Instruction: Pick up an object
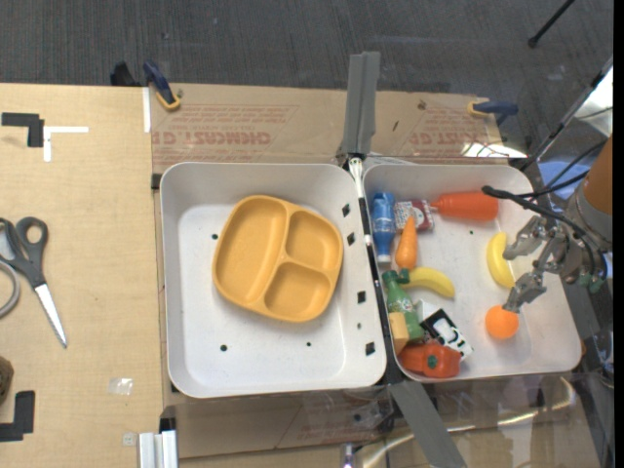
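My gripper (515,274) reaches in from the right over the right bin (546,354), fingers spread open with nothing between them. Its upper finger hangs by a yellow banana-shaped piece (498,259). Its lower finger points at an orange ball (502,323) just below. Further left in that bin lie another banana (433,281), a carrot (407,244), a blue bottle (382,213), an orange-red bottle (468,205), a green bottle (397,298), a red tomato-like toy (429,360) and a black-and-white card (448,330).
The left bin (185,359) holds a yellow divided plate (278,258). Scissors (35,273) lie on the bench at far left. Cardboard (253,130) with blue clamps (161,84) sits behind the bins. Cables hang near the arm at right.
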You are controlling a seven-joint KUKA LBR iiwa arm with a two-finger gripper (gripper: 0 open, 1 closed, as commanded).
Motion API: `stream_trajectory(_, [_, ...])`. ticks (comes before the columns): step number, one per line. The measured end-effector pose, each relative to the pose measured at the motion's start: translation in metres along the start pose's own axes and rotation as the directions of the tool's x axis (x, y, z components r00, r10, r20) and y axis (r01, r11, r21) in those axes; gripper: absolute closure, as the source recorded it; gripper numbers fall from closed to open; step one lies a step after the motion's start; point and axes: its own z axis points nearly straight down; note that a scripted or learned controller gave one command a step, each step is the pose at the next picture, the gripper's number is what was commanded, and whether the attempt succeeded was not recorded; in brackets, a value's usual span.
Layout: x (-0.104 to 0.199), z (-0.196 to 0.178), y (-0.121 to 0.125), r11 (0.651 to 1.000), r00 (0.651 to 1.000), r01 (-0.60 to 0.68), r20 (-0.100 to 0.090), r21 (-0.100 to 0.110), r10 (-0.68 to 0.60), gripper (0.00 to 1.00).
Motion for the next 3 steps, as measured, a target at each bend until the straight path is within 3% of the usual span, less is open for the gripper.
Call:
stream_trajectory(1, [-0.019,0.07,0.003,0.997,0.997,-0.072,0.001,0.0,0.072,0.0])
stream_trajectory(2, [-0.02,0.06,0.004,0.998,0.998,-0.069,0.005,0.0,0.069,1.0])
stream_trajectory(3, [-0.02,0.06,0.004,0.998,0.998,-0.069,0.005,0.0,0.069,0.0])
